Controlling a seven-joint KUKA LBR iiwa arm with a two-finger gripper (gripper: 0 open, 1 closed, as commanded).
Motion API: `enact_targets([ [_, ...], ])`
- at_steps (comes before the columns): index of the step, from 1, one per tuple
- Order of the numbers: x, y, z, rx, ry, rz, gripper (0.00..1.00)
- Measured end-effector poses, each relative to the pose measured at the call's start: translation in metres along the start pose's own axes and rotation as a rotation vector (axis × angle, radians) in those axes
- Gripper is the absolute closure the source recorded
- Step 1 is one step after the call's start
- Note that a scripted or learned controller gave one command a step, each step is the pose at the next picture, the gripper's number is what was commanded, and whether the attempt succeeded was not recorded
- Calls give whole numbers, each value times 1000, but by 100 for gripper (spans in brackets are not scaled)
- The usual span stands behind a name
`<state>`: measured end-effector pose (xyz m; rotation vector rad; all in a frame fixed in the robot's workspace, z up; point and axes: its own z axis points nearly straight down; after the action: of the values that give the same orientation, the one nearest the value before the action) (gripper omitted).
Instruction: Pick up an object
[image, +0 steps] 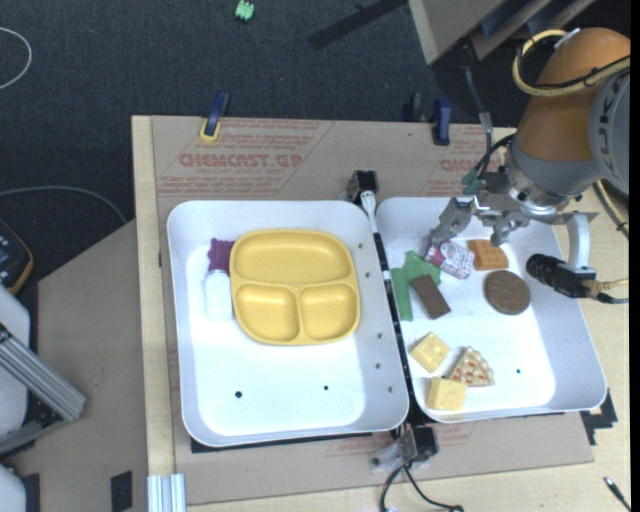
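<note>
"Packet (456, 261), the small pink and white one, where is it?"

"It lies in the right bin (560, 385), just under the gripper (476, 226), close to the tip of one finger. It is not between the fingers."

"How does the gripper look?"

"Its two fingers (446, 224) are spread wide apart, and nothing is held between them. It hangs over the far end of the right bin."

"What else is near the gripper?"

"An orange cracker (489, 256) lies just beside the packet, also right below the gripper. A round brown cookie (507, 292) is a bit further down from the cracker. A green piece (407, 281) and a brown chocolate bar (430, 296) touch each other, down from the gripper and toward the wall between the bins."

"And further away from it?"

"A yellow cheese wedge (431, 351), a pizza slice (473, 368) and a yellow block (447, 394) sit well away from the gripper, at the near end of the same bin. The pizza slice touches the yellow block."

"What is in the other bin?"

"The left bin (290, 405) is well apart from the gripper. It holds a yellow plate (295, 284) with three parts. A purple thing (220, 253) and a white bottle (216, 296) lie on the plate's far side from the gripper, touching its edge."

"And the arm?"

"The arm's orange band (565, 105) is up above the gripper."
</note>
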<state>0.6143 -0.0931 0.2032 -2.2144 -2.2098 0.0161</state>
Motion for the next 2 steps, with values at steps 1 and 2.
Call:
enact_targets([
  [1,0,3,-9,-15,-1,-2,0],
  [2,-9,4,48,-10,-1,-1,0],
])
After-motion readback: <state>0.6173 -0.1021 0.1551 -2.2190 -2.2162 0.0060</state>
